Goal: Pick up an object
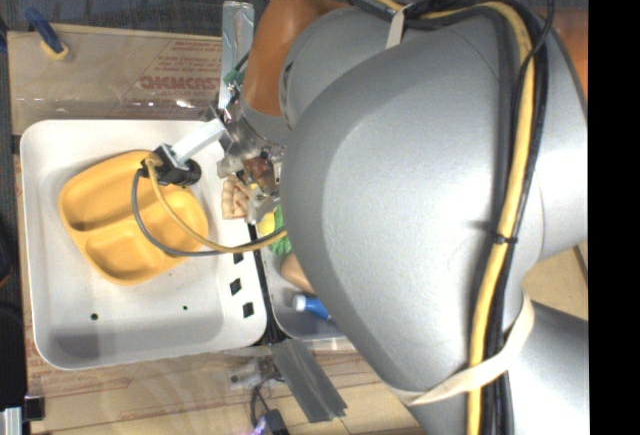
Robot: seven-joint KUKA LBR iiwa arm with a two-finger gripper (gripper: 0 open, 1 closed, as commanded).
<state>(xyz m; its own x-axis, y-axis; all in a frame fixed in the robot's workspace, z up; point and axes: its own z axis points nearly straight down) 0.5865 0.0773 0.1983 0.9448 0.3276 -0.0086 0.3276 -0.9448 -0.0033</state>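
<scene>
White smooth bin (60,323); glossy yellow two-compartment dish (120,218) inside

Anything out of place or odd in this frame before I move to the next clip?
Nothing looks spilled or broken. The yellow divided dish lies in the left bin, tilted off the bin's edges. The arm covers most of the right bin, so its contents are largely hidden.

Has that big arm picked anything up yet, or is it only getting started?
Nothing looks lifted yet. The yellow dish lies flat in the left bin. The arm leans over the bins' shared edge, covering most of the right bin; its gripper is too hidden to judge. The pick itself remains.
</scene>
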